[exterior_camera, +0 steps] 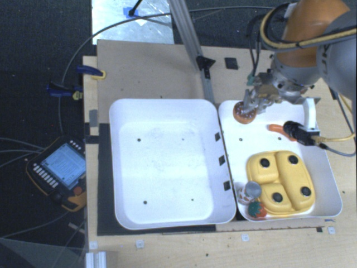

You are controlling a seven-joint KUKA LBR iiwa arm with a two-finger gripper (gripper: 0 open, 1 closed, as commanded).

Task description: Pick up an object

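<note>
the hand (252,102) sits right over a small brown round thing (244,114) at the right bin's (329,175) far-left corner; i cannot tell its grip.

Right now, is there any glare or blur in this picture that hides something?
Camera view: the shiny sheet at the top is washed out by glare; the gripper looks soft above a brown round object; the yellow toy is clear; small things at its left corner are too blurred to name.

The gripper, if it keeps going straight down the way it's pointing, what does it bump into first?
Probably the small brown round object in the far corner of the right bin. The gripper hangs right over it, though depth is hard to judge from above.
</note>
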